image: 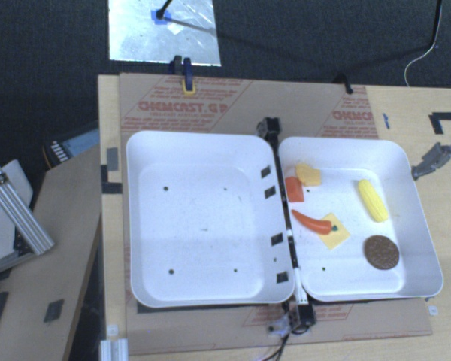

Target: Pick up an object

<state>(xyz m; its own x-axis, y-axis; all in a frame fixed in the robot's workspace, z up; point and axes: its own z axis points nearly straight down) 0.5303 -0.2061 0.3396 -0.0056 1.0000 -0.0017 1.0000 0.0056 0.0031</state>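
Note:
The right bin (413, 201) holds several toy foods. A yellow corn cob (372, 200) lies near its right side, with a brown round patty (381, 252) in front of it. A red chili pepper (313, 220) rests partly on a yellow cheese slice (337, 235). Close to the divider sit an orange-red block (294, 189) and a small yellow piece (309, 174). My gripper (430, 162) pokes in at the far right, grey, just outside the right bin's rim and above the bench, apart from every object.
The left bin (199, 216) sits beside the right one, joined by a black hinge strip (279, 201). A cardboard sheet (210, 104) lies under both. A shiny foil square (164, 21) is at the back, and an aluminium frame (15, 209) stands at left.

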